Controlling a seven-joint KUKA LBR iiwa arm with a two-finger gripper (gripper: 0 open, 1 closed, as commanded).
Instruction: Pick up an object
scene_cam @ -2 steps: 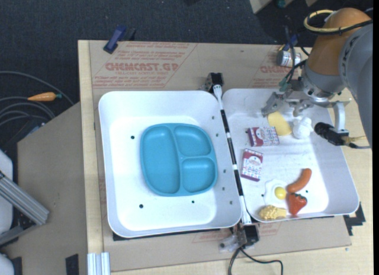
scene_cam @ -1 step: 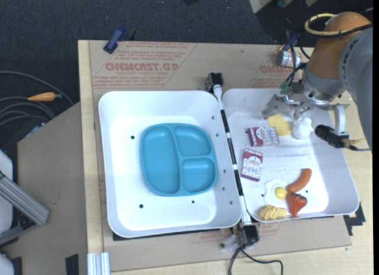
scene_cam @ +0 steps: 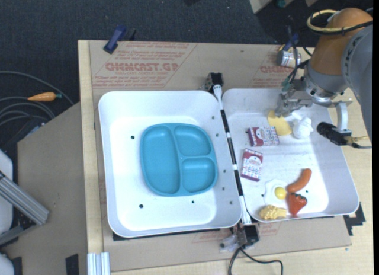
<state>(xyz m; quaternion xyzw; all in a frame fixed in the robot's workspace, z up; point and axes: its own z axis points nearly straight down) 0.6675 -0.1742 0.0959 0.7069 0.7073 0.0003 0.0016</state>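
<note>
White plastic bins sit side by side on the desk. The left bin holds a blue divided plate, lying flat near its middle. The right bin carries the loose things: a yellow block and a white crumpled piece near the far end, two small red-and-white packets beside the divider, and toward the near edge a toy fried egg, a sausage, a red piece and a yellow corn-like piece. The arm's jaws hang low over the far end of the right bin, just above the yellow block; whether they are wide or narrow I cannot tell.
</note>
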